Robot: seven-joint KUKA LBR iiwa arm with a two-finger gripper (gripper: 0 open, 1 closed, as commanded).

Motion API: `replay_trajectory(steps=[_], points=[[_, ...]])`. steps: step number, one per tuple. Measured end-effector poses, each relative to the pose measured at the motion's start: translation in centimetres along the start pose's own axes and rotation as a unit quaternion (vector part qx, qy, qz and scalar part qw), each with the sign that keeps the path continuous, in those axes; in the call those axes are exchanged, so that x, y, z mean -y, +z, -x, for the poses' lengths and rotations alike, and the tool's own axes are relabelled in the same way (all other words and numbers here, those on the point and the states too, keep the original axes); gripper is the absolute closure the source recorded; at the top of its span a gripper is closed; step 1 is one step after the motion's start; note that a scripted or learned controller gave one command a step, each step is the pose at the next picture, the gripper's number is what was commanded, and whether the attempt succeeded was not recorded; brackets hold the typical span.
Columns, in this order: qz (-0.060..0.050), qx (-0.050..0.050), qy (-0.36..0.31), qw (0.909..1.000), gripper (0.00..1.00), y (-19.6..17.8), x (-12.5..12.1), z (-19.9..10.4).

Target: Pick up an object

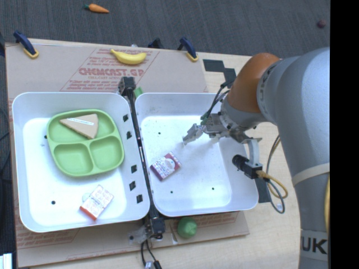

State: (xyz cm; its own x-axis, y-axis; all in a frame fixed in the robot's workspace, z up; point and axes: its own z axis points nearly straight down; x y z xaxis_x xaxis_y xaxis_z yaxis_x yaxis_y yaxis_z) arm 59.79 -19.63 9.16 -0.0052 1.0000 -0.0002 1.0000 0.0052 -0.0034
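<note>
Camera view: small red-and-white carton (165, 166) lying flat in right bin (238, 198)

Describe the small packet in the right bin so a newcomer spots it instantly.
Start at the right bin. Near its left wall lies a small red-and-white packet, flat on the floor, below-left of the tool. Its lookalike sits in the left bin.

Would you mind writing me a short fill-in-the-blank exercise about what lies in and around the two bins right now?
1. The sandwich wedge lies in the largest compartment of the ____ divided plate.
2. The gripper hangs above the ____ bin.
3. The banana lies on the ____ beyond the bins.
4. The small packet in the right bin lies ____ the gripper, untouched.

Missing words: green; right; cardboard; apart from
</note>
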Motion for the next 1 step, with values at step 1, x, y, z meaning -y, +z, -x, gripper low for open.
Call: replay_trajectory(steps=[1], points=[[0.0, 0.0, -0.001, 1.0, 0.0, 0.04, 5.49, -3.0]])
